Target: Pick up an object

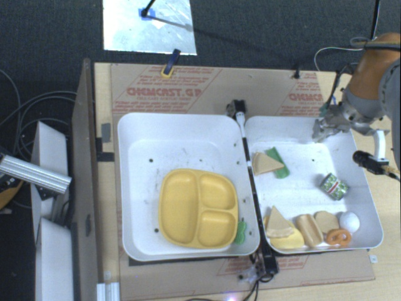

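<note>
Camera view: gripper (321, 130) hangs over the right bin (294, 168) near its far right corner, holding nothing; I cannot tell its state. Small can (334, 186) lies by the right edge; sandwich wedge (266, 163) near the left.

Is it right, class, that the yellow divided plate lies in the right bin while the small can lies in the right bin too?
Not quite. The camera view shows the yellow divided plate in the left bin, not the right. The small can does lie in the right bin.
</note>
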Robot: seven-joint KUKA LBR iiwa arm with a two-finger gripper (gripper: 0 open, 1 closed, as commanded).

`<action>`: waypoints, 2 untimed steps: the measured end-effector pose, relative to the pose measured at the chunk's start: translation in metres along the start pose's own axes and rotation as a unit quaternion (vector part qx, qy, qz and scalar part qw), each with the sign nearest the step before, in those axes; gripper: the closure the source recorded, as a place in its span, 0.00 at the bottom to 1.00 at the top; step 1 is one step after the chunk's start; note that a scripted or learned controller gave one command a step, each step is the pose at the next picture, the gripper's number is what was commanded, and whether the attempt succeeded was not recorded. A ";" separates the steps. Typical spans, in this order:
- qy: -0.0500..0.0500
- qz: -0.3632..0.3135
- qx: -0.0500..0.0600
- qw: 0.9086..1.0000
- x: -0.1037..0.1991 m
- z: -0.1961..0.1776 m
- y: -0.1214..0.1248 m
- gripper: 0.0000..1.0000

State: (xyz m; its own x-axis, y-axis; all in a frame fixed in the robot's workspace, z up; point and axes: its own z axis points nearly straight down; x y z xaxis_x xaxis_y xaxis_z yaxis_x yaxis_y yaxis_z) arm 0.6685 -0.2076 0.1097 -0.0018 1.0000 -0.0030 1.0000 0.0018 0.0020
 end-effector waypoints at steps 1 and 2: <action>-0.001 -0.002 -0.003 1.000 0.000 -0.013 0.002 1.00; -0.003 -0.003 -0.005 1.000 0.000 -0.025 0.003 1.00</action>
State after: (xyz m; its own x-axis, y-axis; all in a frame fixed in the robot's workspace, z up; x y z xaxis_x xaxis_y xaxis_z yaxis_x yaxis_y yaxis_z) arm 0.6715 -0.2080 0.1343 -0.0081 0.9999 -0.0083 0.9999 0.0082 0.0123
